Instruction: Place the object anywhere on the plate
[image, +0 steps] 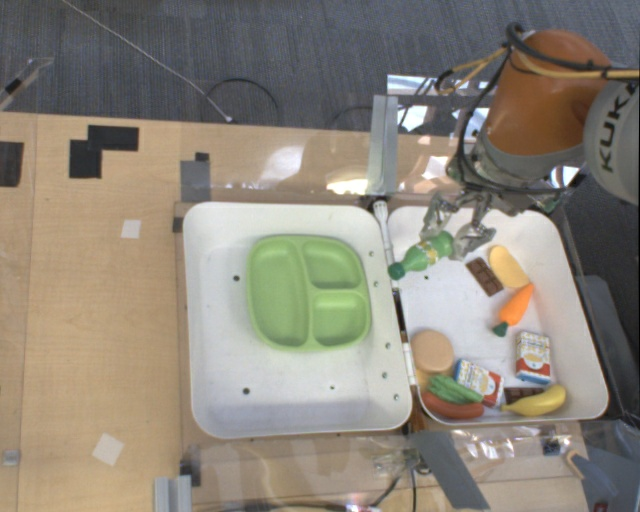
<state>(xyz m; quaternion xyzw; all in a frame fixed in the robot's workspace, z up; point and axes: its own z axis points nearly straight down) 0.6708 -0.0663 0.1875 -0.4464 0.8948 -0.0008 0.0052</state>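
Green toy bottle (420, 255), likely light, rigid, slick plastic, right of frame centre, seemingly pinched at its upper end by end effector (456, 232); best gripped mid-body. Green plate (305, 292) left of centre.

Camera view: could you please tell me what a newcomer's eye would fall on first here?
Probably the green divided plate, alone in the left bin. Next, the claw over the right bin, fingers around a green toy bottle at the bin's near-left edge, with toy foods clustered below, such as a carrot and banana.
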